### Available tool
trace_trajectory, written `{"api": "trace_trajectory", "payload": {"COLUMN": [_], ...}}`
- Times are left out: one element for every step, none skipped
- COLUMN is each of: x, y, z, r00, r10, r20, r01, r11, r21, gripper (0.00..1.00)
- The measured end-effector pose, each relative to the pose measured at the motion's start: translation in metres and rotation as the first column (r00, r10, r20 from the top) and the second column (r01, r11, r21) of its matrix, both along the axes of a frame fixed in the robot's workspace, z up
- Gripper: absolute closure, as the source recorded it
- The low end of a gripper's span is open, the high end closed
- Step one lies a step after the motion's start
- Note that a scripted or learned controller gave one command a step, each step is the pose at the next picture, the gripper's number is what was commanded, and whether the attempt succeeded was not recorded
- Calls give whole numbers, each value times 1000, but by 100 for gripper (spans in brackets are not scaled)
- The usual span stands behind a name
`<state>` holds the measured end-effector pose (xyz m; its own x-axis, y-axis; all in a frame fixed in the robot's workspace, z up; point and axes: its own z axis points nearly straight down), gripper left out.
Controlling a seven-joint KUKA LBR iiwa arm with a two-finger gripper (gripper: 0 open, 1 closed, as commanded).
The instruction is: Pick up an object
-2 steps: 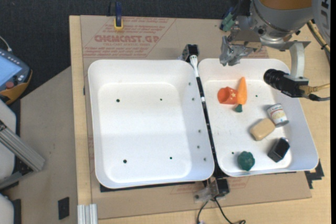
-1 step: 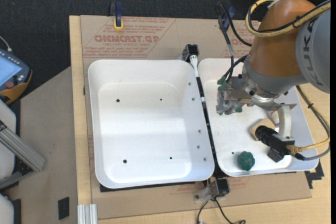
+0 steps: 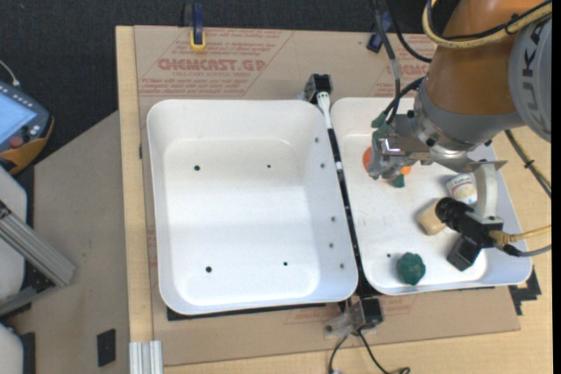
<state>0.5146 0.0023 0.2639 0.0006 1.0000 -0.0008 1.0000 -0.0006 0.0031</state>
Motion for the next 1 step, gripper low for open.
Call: {"api": "trace_trajectory", "payload": {"x": [50], "y": [55], "z": [29], "r00": [1000], "r10": [7], "r20": [4], "r01": [-7], "r11": [1000], "r21": [1], "gripper": [100]}}
